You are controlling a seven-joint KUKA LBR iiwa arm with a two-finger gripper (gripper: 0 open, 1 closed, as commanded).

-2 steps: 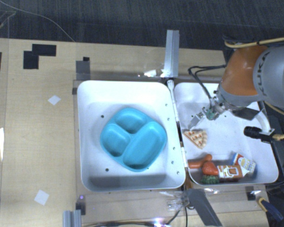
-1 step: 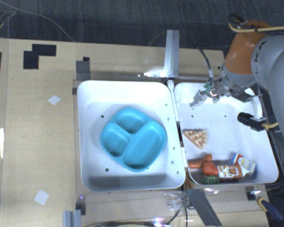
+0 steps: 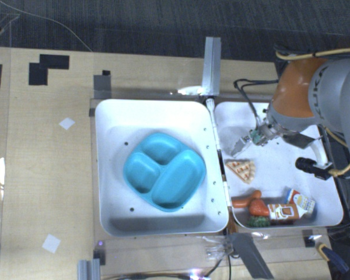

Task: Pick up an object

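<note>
In the right bin (image 3: 332, 212) lie a waffle-patterned toast slice (image 3: 241, 170), an orange carrot (image 3: 252, 205) with green leaves, and a small juice carton (image 3: 287, 210) near the front wall. My gripper (image 3: 239, 147) hangs low over the bin's left part, just above and behind the toast slice. Its fingers (image 3: 235, 149) stand a little apart with nothing between them. The arm's orange band (image 3: 291, 92) sits over the bin's back right.
The left bin (image 3: 108, 174) holds a blue three-compartment plate (image 3: 164, 171). A metal post (image 3: 212, 66) rises behind the divider between the bins. Black marks lie on the wooden bench at the far left.
</note>
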